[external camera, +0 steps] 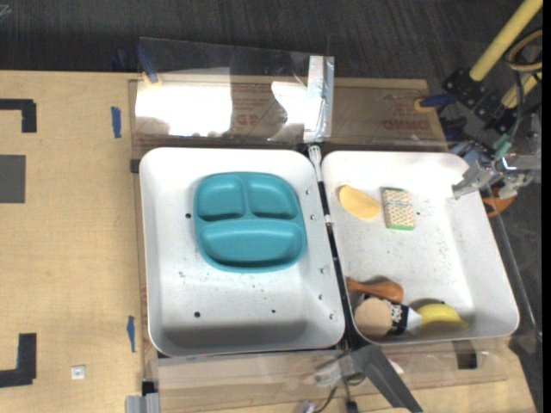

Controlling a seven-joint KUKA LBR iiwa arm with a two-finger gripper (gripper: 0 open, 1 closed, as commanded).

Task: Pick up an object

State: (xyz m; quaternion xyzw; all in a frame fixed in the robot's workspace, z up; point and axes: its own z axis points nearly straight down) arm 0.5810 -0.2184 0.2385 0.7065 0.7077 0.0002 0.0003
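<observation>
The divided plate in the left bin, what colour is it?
Teal blue; the divided plate shows in the camera view.

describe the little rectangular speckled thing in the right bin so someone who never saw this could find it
Start at the right bin, the one without the teal divided plate. In its far half two small things lie side by side: a smooth yellow-orange oval piece and, just right of it, the speckled block. It is the only rectangular one, pale with tiny dots and a green edge.

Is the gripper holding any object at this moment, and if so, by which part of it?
Nothing is seen held. The gripper is at the right bin's far right edge, apart from the objects inside it.
</observation>
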